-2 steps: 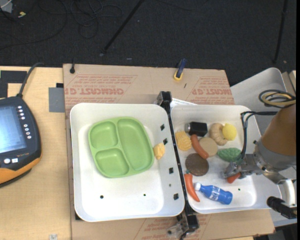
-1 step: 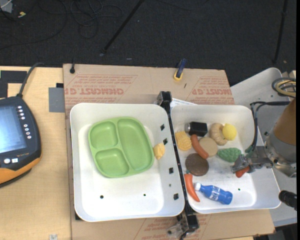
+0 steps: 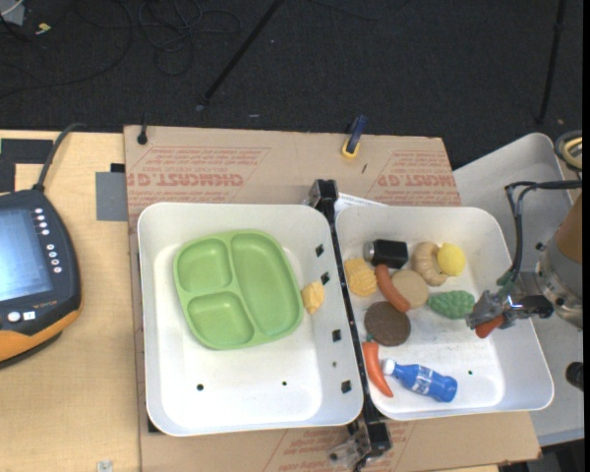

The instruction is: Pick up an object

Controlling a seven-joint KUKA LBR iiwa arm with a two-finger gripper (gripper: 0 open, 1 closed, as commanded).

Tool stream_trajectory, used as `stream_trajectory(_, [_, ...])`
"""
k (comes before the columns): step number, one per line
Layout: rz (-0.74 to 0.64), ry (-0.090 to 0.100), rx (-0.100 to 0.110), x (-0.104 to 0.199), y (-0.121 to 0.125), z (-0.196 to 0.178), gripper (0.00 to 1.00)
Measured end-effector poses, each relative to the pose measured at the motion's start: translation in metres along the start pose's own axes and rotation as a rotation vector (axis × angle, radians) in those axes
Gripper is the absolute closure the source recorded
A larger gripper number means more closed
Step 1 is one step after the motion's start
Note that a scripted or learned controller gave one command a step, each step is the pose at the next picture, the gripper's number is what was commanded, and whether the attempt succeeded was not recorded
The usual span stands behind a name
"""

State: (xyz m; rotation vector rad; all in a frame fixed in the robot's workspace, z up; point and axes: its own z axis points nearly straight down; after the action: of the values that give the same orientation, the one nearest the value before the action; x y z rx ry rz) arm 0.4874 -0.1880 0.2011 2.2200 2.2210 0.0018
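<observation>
The right bin (image 3: 516, 382) holds several toy foods. A blue bottle (image 3: 425, 381) lies near its front, with an orange carrot (image 3: 374, 367) to the left of it. A brown disc (image 3: 386, 324), a sausage (image 3: 390, 285), a corn piece (image 3: 360, 276), a black item (image 3: 388, 254), a beige bulb (image 3: 431, 261) and a yellow lemon (image 3: 451, 259) crowd the bin's left and back. A green leafy piece (image 3: 452, 304) lies mid-bin. My gripper (image 3: 497, 313) hangs low over the bin's right side, just right of the green piece, with a small red bit beneath it.
The left bin (image 3: 167, 382) carries a green divided plate (image 3: 238, 288) and a small yellow piece (image 3: 313, 296) by its right wall. A teach pendant (image 3: 20, 273) lies at the far left. A yellow clamp (image 3: 352, 144) sits on the cardboard behind the bins.
</observation>
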Motion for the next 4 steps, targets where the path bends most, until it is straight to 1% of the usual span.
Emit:
stream_trajectory(1, [0.000,0.000,0.001,-0.001,0.001,-0.028,1.00])
stream_trajectory(2, [-0.004,0.004,0.005,0.050,0.011,-0.024,1.00])
stream_trajectory(3, [-0.003,0.003,0.007,0.100,-0.002,-0.022,1.00])
stream_trajectory(4, [-0.003,0.003,0.007,0.149,-0.001,-0.013,1.00])
